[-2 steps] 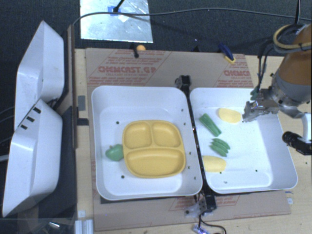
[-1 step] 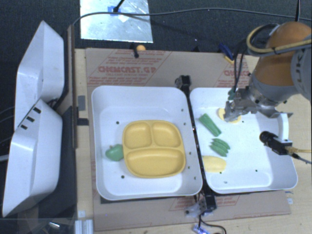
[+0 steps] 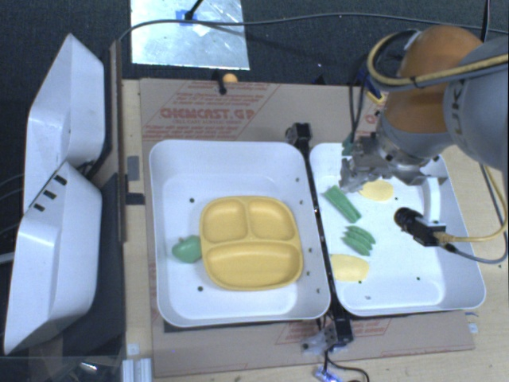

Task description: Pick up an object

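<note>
Far left: two white moulded housings [image 3: 60, 205] lie beside the bench [image 3: 238, 102], off its brown surface. At top, a square sheet of shiny foil [image 3: 189, 21] with a blue tab rests on the dark floor covering.

Left bin [image 3: 231, 156]: a yellow three-compartment tray [image 3: 251, 242] sits near the middle, slightly toward the front. A small green rounded piece [image 3: 187, 250] lies touching the tray's left edge.

Between the bins: black clamp hardware [image 3: 300, 133] at the rear of the seam, another fitting at the front.

Right bin [image 3: 413, 289]: a long green pod [image 3: 342, 204] lies diagonally near the left wall. Below it a shorter green pod piece [image 3: 359, 239], also diagonal. Nearest the front, a pale yellow flat piece [image 3: 348, 267]. A second pale yellow piece [image 3: 377, 191] lies toward the rear, partly under the arm's wrist.

Pincer [image 3: 351, 180]: positioned over the rear left of the right bin, tips just above or at the upper end of the long green pod. Opening cannot be told from this angle; nothing visibly between the tips. Contact with the pod not resolvable.

Right: grey arm with orange band [image 3: 433, 74] enters from the upper right; yellow cables loop around it. A black cylindrical fitting [image 3: 413, 224] with a yellow cable lies over the right bin.
</note>
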You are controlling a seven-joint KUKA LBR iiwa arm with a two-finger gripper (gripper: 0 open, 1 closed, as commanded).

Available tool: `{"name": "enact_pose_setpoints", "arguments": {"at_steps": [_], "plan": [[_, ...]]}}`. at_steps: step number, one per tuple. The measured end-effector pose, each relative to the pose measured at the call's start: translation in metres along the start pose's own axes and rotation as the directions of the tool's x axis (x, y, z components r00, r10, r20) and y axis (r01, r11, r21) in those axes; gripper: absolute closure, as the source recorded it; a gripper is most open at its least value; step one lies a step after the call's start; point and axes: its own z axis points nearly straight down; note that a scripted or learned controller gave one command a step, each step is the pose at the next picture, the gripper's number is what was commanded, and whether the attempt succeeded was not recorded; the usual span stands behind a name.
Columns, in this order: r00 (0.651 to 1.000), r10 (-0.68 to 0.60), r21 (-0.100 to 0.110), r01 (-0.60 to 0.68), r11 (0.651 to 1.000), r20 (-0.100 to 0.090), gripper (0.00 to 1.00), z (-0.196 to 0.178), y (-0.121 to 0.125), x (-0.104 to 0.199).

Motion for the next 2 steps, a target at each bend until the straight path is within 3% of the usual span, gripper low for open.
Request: {"name": "enact_pose_setpoints", "arguments": {"at_steps": [2], "plan": [[1.0, 0.0, 0.0, 0.0, 1.0, 0.0, 1.0, -0.002, 0.004, 0.123]]}}
